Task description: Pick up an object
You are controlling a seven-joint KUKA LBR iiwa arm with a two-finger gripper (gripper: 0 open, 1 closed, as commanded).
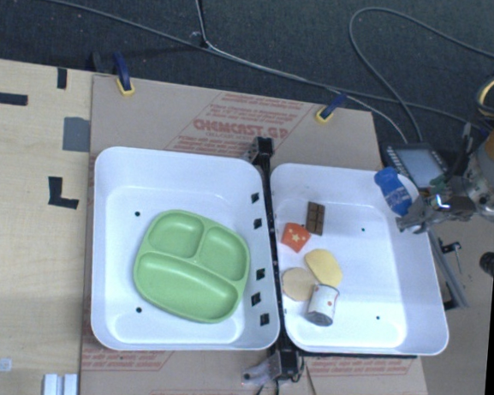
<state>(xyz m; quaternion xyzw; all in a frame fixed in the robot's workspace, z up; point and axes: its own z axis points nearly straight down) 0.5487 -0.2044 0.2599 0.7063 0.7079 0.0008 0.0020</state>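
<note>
Cardboard covers the bench under two white bins. Left bin [107,223] holds a green tray [192,265]. Right bin [409,310] holds a brown bar [315,217], orange piece [295,236], yellow piece [323,265], tan disc [297,284] and small can [322,305], clustered at its left. At the right bin's far right corner, the gripper [418,212] grasps a blue bottle [393,190].

Both bins, the left bin [107,223] and the right bin [409,310], look like smooth white plastic with a soft sheen. The green tray [191,265] seems matt plastic. Under them lies a sheet of brown cardboard [236,123], dull and printed in red, on a pale wood counter [11,240]. The small can [322,305] has a glossy metal look. The far floor [262,22] is dark, rough carpet.
</note>
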